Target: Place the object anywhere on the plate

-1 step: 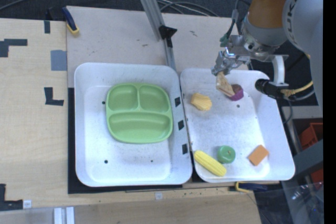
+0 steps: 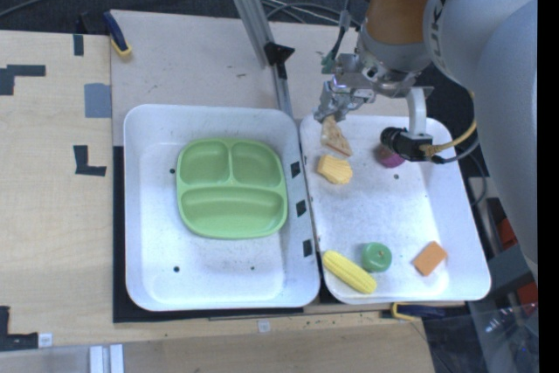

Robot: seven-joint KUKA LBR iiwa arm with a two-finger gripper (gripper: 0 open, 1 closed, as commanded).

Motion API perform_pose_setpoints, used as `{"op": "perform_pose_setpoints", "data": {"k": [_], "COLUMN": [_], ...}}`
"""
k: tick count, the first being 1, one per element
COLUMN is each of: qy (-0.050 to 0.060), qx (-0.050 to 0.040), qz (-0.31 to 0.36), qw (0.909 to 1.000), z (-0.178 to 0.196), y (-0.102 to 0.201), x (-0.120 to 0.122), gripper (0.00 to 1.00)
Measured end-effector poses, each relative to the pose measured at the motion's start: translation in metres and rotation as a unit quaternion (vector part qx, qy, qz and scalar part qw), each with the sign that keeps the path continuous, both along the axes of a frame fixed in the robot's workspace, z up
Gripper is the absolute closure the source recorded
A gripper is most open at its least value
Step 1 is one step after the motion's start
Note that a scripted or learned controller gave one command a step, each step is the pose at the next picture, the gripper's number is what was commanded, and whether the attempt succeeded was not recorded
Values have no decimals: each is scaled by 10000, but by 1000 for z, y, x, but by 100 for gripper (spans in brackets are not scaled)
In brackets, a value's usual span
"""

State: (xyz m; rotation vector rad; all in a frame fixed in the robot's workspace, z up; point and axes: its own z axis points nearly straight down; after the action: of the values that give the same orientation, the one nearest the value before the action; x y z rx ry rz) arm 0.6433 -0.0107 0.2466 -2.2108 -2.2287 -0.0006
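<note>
No text, label, brand or number can be read anywhere on the bench. Nothing legible is carried by the bins, the plate or the arm.

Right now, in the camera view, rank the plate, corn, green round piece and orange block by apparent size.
1. plate
2. corn
3. orange block and green round piece: these look about alike, so I won't rank them.

Two white bins [image 2: 140,188], one green plate [image 2: 232,188], six toy foods [image 2: 335,169]
</note>
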Motion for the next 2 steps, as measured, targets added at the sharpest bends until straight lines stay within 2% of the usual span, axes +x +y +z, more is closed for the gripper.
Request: {"op": "perform_pose_setpoints", "data": {"k": [1,2], "qy": [10,-4], "qx": [-4,-4], "qz": [-5,-10], "qw": [10000,10000], "z": [-17,-14], "y": [59,105], "x": [5,15], "gripper": [100,100]}}
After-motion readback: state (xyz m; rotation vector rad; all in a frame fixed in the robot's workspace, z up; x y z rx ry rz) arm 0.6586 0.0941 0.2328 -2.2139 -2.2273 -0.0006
